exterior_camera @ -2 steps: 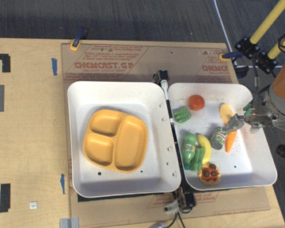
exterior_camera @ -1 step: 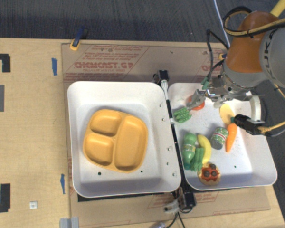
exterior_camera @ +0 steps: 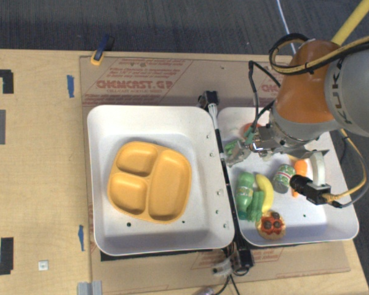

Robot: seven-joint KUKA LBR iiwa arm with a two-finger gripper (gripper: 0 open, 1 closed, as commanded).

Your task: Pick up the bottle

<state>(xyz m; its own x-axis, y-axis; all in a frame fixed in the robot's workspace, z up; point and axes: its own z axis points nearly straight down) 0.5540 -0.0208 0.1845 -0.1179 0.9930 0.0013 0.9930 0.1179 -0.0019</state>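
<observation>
The bottle (exterior_camera: 246, 195) lies on its side in the right-hand bin (exterior_camera: 341, 226), low and left of that bin's middle, a small green thing with a darker green lower end, just beside a banana (exterior_camera: 265, 191) on its right and near a round red-and-orange toy (exterior_camera: 271, 224) below it. It looks like a light, hollow plastic toy, stiff enough to take a pinch but smooth and rounded, so it would likely roll or slip out if caught off centre. The safest hold seems to be across its narrow width near the middle, with one finger going into the tight gap on the banana side. The gripper (exterior_camera: 253, 145) hangs at the upper left of the right-hand bin, above the bottle and apart from it; whether its fingers are spread or pressed together I cannot tell, since the orange wrist and cables hide them. The left-hand bin (exterior_camera: 104, 165) holds a yellow divided tray (exterior_camera: 149, 180).
</observation>
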